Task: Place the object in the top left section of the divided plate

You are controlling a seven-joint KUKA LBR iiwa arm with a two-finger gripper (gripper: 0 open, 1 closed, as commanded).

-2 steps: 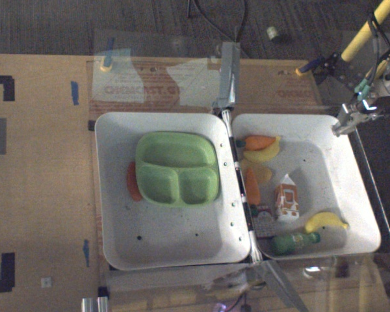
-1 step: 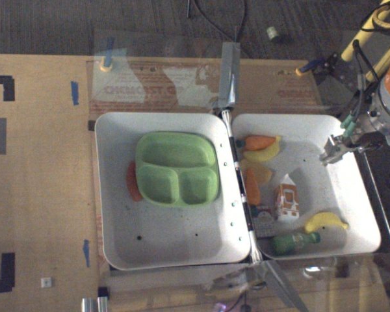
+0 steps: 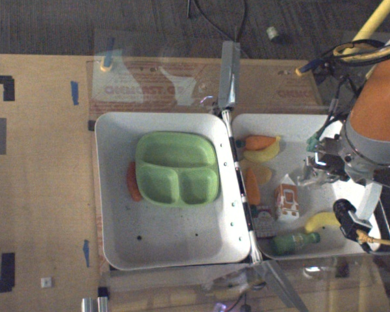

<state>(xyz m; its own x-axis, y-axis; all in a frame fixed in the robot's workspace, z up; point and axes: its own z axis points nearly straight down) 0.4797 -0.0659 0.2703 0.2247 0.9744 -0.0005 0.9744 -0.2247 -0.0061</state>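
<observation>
**Arm over the right bin, green plate waiting in the left**

The green divided plate [image 3: 177, 168] sits in the upper middle of the left bin [image 3: 117, 226], its one wide section toward the far side and two smaller sections toward the near side. All three sections look bare. An orange-red sausage-shaped object [image 3: 133, 181] lies on the bin floor against the plate's left edge — touching it or just beside it.

The right bin [image 3: 292, 123] holds the loose items. Near its far left corner an orange carrot-like piece [image 3: 260, 142] lies over a yellow banana-shaped piece [image 3: 262, 153]. Below them is a pale yellowish object [image 3: 260, 173], and a second orange piece [image 3: 252, 187] runs along the divider between the bins. A small white and orange carton [image 3: 286, 200] stands near the middle, with a dark grey object [image 3: 265, 225] beside it toward the near wall. A green bottle [image 3: 295, 242] lies on its side along the near wall, and another yellow banana [image 3: 323, 221] lies just above it.

The arm [image 3: 377, 116] comes in from the right, its orange band high over the right bin's far right part. The gripper [image 3: 317, 169] hangs over the right side of that bin, right of the carton — its metal parts are cluttered, and whether its grasp is open or closed I cannot tell. No object is seen held in it.

Both bins rest on a pale wooden counter [image 3: 39, 194].
</observation>
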